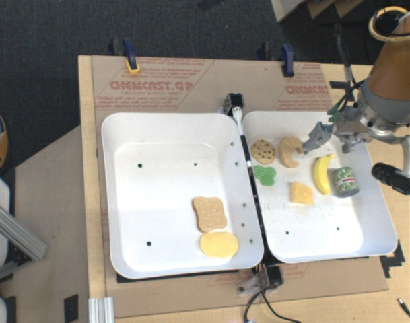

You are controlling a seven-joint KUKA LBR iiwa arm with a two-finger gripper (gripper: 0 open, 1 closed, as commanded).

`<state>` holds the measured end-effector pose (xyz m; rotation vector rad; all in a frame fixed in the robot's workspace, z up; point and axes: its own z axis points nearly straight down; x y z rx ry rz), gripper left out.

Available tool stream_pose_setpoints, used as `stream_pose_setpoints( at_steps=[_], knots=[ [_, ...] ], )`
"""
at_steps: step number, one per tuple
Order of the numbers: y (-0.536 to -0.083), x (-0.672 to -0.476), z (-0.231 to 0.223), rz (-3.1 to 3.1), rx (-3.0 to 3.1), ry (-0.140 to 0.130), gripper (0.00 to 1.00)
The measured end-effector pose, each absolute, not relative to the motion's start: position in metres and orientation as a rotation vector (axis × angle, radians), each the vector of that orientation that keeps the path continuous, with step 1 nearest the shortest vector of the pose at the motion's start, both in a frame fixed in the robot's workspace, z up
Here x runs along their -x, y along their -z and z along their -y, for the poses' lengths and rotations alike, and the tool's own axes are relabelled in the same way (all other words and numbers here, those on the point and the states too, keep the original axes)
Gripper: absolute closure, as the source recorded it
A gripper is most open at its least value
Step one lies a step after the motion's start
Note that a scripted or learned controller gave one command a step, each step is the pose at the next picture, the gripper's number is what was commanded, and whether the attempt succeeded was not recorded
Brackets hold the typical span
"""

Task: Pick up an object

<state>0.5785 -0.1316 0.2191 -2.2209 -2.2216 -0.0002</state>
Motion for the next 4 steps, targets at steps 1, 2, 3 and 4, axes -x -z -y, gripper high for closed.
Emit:
stream_pose_setpoints(
  at_steps=[1, 2, 3, 4],
  knots=[
    [-0.102, -0.612, 0.155, 2.232, 2.232, 0.011, 0.0],
    [-0.087, -0.644, 0.163, 2.221, 2.21, -0.01, 0.0],
    [-0.083, -0.66, 0.192, 2.196, 2.178, -0.033, 0.0],
    [-0.084, -0.659, 0.191, 2.198, 2.182, -0.035, 0.0]
  ],
)
